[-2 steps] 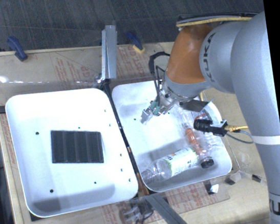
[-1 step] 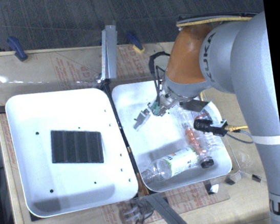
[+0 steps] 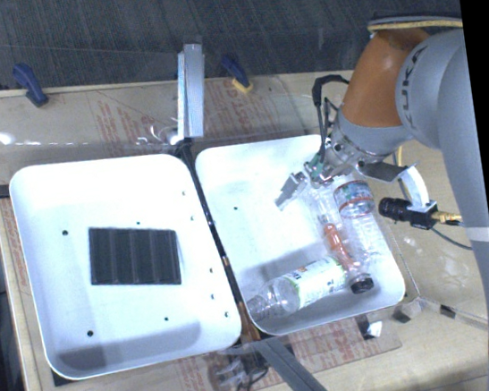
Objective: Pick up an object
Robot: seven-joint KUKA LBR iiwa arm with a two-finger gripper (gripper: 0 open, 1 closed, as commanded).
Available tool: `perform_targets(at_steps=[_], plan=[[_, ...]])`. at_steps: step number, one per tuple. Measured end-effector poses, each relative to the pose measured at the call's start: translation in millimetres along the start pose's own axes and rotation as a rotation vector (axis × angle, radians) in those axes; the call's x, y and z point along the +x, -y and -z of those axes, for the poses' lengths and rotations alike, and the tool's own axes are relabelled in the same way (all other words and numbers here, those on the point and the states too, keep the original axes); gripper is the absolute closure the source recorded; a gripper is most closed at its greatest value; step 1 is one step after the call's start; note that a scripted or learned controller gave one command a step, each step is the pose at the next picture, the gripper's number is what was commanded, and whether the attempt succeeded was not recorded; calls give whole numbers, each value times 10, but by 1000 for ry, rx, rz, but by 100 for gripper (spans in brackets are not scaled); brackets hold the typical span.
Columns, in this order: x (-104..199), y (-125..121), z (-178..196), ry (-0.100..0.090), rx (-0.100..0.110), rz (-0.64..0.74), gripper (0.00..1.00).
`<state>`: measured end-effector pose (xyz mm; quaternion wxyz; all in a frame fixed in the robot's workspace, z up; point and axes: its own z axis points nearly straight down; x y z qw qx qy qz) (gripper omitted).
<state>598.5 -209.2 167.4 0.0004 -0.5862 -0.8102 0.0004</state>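
My gripper (image 3: 303, 185) hangs over the upper right part of the right bin (image 3: 250, 167), just left of the arm's orange band. Right below it a clear plastic bottle (image 3: 356, 210) lies lengthwise along the bin's right side, with an orange-red tube-like object (image 3: 335, 239) beside it. A second clear bottle with a green and white label (image 3: 304, 286) lies across the bin's front edge, next to a small black cap (image 3: 362, 285). A flat dark ribbed rectangle (image 3: 134, 255) lies in the middle of the left bin (image 3: 47, 200).
A metal bar (image 3: 191, 91) stands behind the seam between the two bins. Blue clamps (image 3: 28, 83) hold the board's back edge. A black cable and connector (image 3: 409, 209) hang off the arm at the right bin's right rim.
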Motion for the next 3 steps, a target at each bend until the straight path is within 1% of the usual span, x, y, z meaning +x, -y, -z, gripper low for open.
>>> perform_targets(at_steps=[1, 2, 3], plan=[[84, 258, 421, 0, 0, 31, 0], [70, 189, 347, 0, -1, 96, 0], [58, 200, 493, 0, -1, 87, 0]])
